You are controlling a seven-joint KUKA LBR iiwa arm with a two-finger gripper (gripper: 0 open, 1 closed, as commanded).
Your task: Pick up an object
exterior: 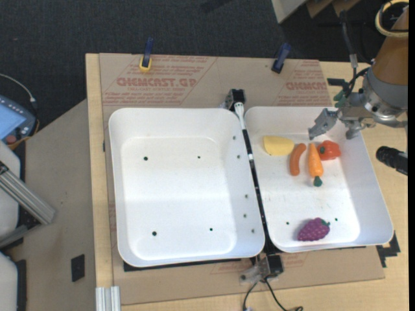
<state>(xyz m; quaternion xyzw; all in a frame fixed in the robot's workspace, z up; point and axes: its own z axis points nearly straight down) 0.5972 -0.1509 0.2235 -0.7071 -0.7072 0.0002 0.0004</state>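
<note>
We've got the gripper [337, 126] hanging over the far edge of the right bin [363, 203], fingers spread wide with nothing between them. So as far as we can tell the pick hasn't happened yet. All the toys lie on the bin floor: a yellow wedge [278, 146], a sausage [297, 159], a carrot [315, 162] and a tomato [329, 149] bunched together just below the gripper, plus grapes [313, 229] well apart near the front edge. The tomato and carrot look closest to the fingers, so we'd guess one of those is the target. What's left is pretty much everything: drop down, close, lift. The left bin [130, 193] isn't involved.
</note>
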